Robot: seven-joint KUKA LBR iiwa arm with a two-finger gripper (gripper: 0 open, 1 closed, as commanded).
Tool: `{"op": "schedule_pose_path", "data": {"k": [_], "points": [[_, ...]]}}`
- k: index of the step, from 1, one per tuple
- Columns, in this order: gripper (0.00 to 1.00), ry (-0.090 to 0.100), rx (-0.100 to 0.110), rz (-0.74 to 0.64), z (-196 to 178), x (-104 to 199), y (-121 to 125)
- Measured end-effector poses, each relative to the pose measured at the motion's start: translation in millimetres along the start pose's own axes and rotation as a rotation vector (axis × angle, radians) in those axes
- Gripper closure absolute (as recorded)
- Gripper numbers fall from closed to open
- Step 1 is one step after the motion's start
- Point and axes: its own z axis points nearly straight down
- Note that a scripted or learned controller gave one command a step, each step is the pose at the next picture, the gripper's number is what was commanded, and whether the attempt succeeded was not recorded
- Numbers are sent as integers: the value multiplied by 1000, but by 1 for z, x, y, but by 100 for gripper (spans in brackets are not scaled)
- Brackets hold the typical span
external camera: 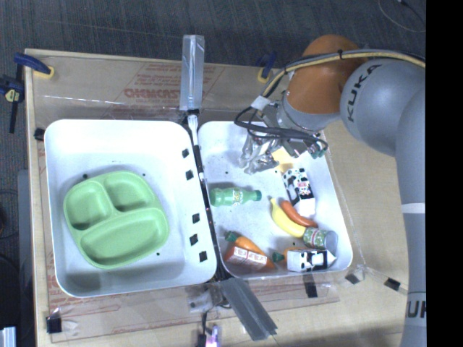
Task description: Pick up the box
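Camera view: my gripper (255, 157) hangs low in the far part of the right white bin (340, 215); whether it is apart or together I cannot tell. Just right of it lies the black-and-white cow-patterned box (298, 186), touching the yellow banana (286, 221). The box is not lifted; the grasp remains.

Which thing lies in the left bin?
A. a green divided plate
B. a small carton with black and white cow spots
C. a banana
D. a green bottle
A: the green divided plate lies in the left bin, while the green bottle, the banana and the cow-spotted cartons all lie in the right bin.
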Motion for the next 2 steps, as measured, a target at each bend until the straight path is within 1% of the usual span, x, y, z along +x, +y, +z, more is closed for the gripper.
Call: {"op": "schedule_pose_path", "data": {"k": [1, 2], "points": [[100, 2, -1, 91, -67, 8, -15], [100, 1, -1, 90, -76, 6, -15]]}}
